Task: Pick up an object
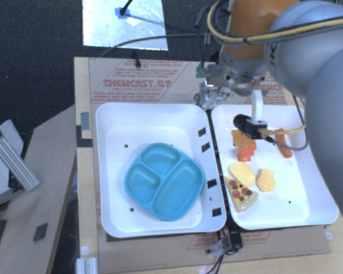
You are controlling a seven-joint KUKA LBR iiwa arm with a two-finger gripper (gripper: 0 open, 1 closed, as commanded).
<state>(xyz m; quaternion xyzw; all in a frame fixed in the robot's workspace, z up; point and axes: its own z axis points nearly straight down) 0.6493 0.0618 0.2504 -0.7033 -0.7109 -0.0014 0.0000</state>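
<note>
Pizza slice (242, 197), cheese wedge (242, 173) and corn cob (266, 180) lie close together in the right bin (308, 210), just right of the blue plate (164, 180). The hand (208, 96) hangs beyond the plate's far right corner, above that bin's rim; whether it is wide or narrow cannot be told. Descending there would likely strike the rim and catch nothing, and among these 3 crowded pieces a grasp could push neighbours aside.
</note>
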